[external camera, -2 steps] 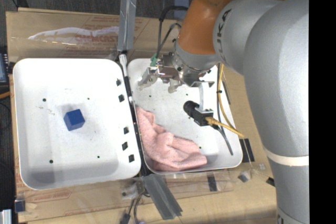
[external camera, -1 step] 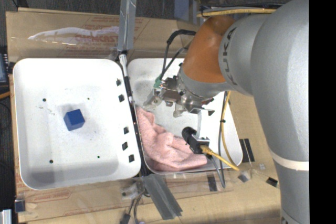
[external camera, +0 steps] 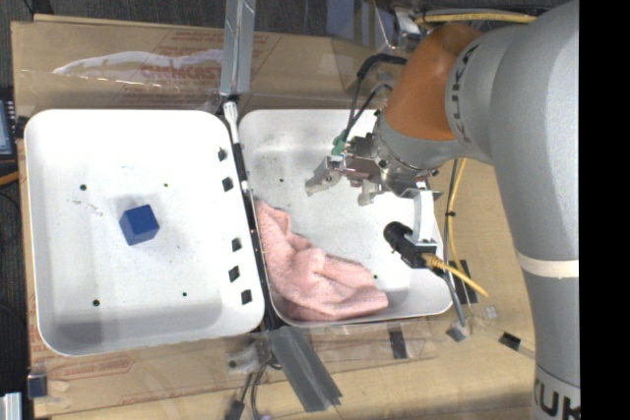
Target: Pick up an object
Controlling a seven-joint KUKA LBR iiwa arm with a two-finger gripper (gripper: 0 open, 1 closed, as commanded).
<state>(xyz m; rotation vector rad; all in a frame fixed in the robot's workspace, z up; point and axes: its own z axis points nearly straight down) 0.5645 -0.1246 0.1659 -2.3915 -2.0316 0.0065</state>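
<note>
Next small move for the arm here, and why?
Probably shift the hand toward the camera, over the pink cloth, then descend. The hand hovers above bare floor of the right bin with nothing between its fingers; the cloth lies bunched in that bin's near corner, much closer than the blue cube in the left bin.

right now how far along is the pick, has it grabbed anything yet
Nothing looks picked yet. The gripper hangs over the right bin with no object seen between its fingers. The pink cloth lies crumpled in that bin's near corner, and the blue cube sits alone in the left bin. Left to do: reach one object, close on it and lift.
</note>
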